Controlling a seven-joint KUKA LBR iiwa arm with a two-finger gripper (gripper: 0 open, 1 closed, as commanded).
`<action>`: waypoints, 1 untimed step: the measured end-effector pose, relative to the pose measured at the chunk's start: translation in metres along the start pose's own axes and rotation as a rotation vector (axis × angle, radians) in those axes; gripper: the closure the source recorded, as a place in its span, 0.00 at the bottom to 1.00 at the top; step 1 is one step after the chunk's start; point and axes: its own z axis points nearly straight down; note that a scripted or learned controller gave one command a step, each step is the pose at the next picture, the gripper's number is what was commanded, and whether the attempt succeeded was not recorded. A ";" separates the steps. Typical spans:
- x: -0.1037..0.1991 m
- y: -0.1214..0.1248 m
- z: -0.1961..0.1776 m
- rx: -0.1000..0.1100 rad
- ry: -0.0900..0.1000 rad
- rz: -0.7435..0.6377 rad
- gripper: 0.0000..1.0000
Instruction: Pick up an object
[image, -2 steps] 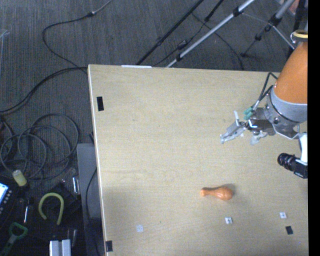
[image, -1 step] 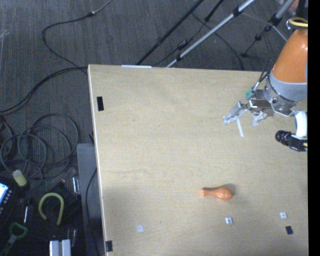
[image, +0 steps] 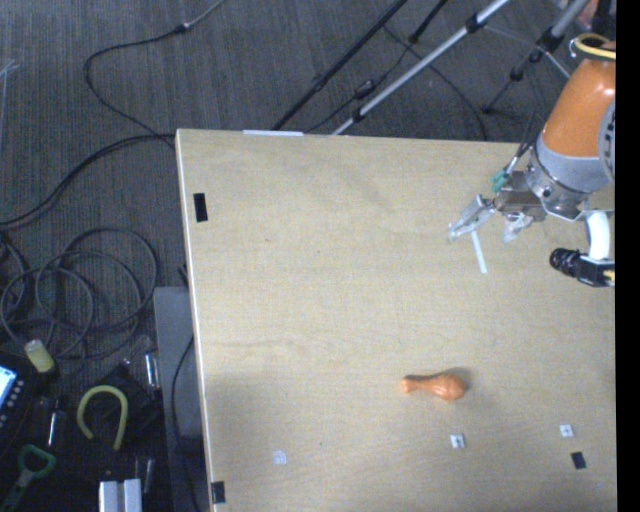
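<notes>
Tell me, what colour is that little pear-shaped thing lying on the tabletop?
Orange. The pear-shaped object shows clearly in the camera view, lying on the pale wooden surface.

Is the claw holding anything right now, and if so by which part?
Nothing is held. The claw hangs open, apart from the small orange pear-shaped rubbery object lying on the wooden board.

A light wooden board covers the bench, with a small black mark near its left edge and a few small square tags near its lower right part. On the dark carpet at the left lie coiled black cables, and a yellow-green curved hook lies below them. Thin metal stand legs cross the floor above the board.
</notes>
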 end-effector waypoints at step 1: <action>-0.014 0.026 0.044 -0.003 0.000 -0.137 0.00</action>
